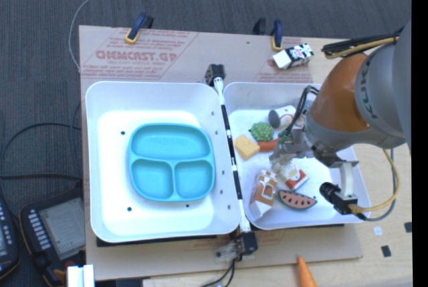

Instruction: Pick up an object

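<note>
While claw (286, 157) hovers, watermelon slice (296, 200) lies nearby.

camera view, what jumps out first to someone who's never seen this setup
The bright blue divided tray in the left bin draws the eye first. Next comes the grey arm with its orange band, reaching into the right bin over small toy foods such as a watermelon slice.

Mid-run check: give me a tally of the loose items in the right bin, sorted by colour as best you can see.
Yellow: 1, cheese wedge
Green: 1, broccoli
Orange: 1, carrot
Grey: 1, small cup
Red: 2, watermelon slice and red-and-white piece
Brown and white: 1, carton
Total: 7; the gripper may hide more.
</note>
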`<move>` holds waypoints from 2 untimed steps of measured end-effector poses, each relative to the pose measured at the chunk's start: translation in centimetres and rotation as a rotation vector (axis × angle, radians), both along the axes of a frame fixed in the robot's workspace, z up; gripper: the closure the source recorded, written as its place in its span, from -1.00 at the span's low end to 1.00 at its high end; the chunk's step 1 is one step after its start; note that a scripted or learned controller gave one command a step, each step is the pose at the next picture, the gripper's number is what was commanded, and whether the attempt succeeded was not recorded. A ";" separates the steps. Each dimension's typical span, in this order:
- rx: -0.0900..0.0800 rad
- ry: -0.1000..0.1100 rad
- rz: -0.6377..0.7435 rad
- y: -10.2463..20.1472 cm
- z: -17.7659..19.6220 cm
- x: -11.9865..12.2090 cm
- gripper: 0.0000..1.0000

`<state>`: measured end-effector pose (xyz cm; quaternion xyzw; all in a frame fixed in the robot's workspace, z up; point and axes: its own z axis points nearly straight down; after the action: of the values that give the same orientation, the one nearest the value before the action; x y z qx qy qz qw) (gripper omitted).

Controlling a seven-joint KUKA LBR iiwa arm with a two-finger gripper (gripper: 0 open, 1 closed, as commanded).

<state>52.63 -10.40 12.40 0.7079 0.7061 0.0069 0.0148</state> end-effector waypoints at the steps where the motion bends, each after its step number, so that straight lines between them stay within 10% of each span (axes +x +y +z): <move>1: 0.000 0.000 0.000 0.0 0.0 0.0 -1.00; 2: 0.000 -0.001 0.000 0.0 1.0 0.0 1.00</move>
<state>52.68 -10.40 13.35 0.7080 0.7061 0.0070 0.0152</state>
